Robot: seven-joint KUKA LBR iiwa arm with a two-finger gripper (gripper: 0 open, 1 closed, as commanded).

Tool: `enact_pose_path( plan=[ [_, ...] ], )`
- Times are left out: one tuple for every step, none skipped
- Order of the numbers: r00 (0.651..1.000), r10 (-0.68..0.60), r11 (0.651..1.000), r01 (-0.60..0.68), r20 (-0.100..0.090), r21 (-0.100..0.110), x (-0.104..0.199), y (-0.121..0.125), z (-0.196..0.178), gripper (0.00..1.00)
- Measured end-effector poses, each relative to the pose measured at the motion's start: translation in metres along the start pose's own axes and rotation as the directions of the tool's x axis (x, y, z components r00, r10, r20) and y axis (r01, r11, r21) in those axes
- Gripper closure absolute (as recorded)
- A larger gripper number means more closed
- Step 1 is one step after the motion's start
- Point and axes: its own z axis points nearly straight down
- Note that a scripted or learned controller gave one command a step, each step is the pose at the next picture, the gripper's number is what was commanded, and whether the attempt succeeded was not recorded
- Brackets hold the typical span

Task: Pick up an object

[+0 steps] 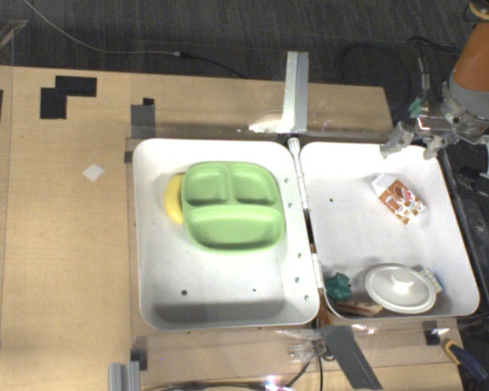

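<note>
I see two bins side by side on the counter (pixel 57 243). In the left bin (pixel 159 283) a divided tray (pixel 231 204) lies toward the back, a banana (pixel 173 199) tucked against its left edge. In the right bin (pixel 342 226) a packet (pixel 401 199) lies toward the back; a bowl (pixel 401 288) sits at the front, a small toy (pixel 339 286) just left of it.
</note>
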Motion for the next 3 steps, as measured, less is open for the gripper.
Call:
enact_pose_path(
  plan=[
    [0.997,-0.083,0.997,0.083,0.002,-0.004,-0.011,-0.027,0.113,0.0],
    [0.996,-0.086,0.996,0.087,0.005,-0.013,-0.011,-0.024,0.098,1.0],
    [1.0,0.024,1.0,-0.024,-0.001,-0.002,0.095,-0.043,0.003,1.0]
  ],
)
